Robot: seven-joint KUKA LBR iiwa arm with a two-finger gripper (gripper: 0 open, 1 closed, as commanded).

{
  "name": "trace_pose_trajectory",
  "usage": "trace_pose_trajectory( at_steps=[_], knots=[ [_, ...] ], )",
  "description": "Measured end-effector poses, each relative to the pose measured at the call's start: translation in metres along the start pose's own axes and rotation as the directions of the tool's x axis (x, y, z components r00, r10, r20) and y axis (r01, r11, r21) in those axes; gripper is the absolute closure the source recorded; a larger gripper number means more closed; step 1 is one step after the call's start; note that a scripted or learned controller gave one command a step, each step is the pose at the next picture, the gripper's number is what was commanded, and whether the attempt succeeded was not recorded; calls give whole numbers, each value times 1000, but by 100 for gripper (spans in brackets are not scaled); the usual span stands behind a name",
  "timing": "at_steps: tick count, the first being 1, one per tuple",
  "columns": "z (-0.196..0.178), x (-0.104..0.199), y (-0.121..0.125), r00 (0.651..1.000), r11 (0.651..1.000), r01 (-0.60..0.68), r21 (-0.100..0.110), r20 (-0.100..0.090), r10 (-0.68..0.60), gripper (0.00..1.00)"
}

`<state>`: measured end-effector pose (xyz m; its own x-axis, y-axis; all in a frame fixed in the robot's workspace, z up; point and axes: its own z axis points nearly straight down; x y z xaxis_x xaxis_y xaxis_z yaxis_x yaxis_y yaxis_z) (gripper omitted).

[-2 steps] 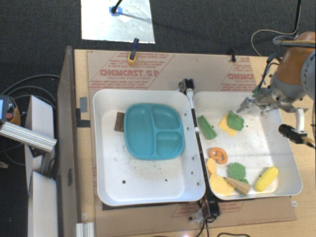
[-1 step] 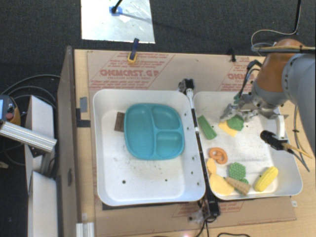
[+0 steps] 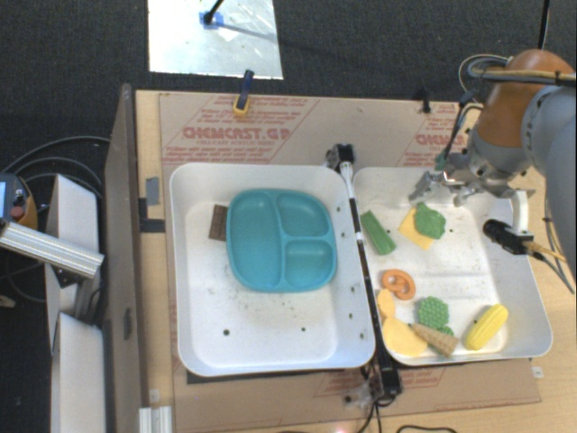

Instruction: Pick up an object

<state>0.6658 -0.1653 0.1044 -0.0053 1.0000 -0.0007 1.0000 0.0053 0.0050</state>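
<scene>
Grey robot arm's tool (image 3: 444, 188) is poised at the far edge of the right white bin (image 3: 518, 282) on a table.
A yellow slab topped by a green leafy toy (image 3: 424, 225) is seen just below the tool, not between its fingers; whether these are spread cannot be told. Red print on the cardboard sheet (image 3: 270, 124) under the bins is partly readable as "CHEMCAST".

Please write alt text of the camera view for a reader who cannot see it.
A grey robot arm's hand hovers over the right bin, above toy foods including a corn cob and a pretzel. The left bin holds a teal divided plate.
</scene>
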Motion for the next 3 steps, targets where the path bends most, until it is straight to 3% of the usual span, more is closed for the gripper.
trace_pose_trajectory(
  at_steps=[1, 2, 3],
  knots=[
    [21, 26, -21, 1000, 1000, 0, 6, -1, 0, 0],
    [19, 15, 5, 1000, 1000, 1, 0, 0, -1, 0],
    [7, -11, -13, 1000, 1000, -5, 3, 1, 5, 0]
  ],
)
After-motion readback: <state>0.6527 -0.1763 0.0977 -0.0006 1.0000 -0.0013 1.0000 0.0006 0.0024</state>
